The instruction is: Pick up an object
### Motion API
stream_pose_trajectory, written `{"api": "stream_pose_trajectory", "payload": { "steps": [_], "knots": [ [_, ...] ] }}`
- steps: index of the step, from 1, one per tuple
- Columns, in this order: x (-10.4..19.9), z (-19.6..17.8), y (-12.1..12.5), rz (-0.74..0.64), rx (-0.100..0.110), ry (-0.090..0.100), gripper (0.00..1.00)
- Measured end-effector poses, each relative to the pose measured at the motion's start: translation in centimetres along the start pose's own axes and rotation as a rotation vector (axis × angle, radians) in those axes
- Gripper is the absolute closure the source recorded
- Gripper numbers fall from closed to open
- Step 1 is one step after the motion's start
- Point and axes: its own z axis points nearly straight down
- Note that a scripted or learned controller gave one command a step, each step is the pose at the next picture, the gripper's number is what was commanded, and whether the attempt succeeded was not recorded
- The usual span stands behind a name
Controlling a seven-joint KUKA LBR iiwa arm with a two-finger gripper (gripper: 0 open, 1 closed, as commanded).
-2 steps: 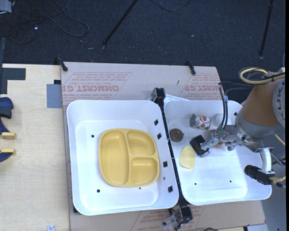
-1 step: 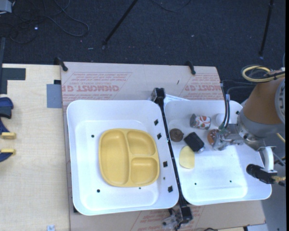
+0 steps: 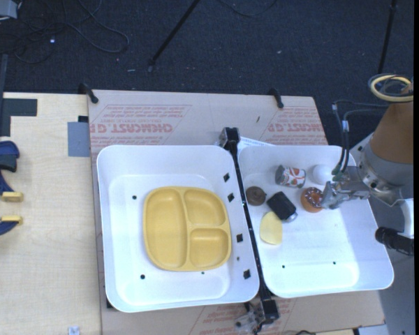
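Note:
The right bin (image 3: 335,257) holds several small objects: a brown disc (image 3: 255,196), a black block (image 3: 281,206), a pale yellow piece (image 3: 271,228), a small patterned can (image 3: 290,176), a white ball (image 3: 321,171) and an orange-brown round thing (image 3: 311,199). My gripper (image 3: 330,195) is low in the right bin, right beside the orange-brown round thing on its right side. Whether it touches that thing is unclear. The arm (image 3: 391,142) reaches in from the right edge.
The left bin (image 3: 119,257) holds a yellow divided plate (image 3: 187,227). A black divider (image 3: 241,215) runs between the bins. Blue clamps (image 3: 0,187) sit on the wooden bench at far left. Cardboard lies under both bins.

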Motion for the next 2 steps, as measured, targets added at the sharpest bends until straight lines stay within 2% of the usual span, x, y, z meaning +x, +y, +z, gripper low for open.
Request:
{"api": "stream_pose_trajectory", "payload": {
  "steps": [1,2],
  "knots": [
    [-0.1,-3.1,0.1,0.0,0.0,0.0,1.0],
    [5.7,-4.1,-0.2,-0.003,0.004,0.003,1.0]
  ]
}}
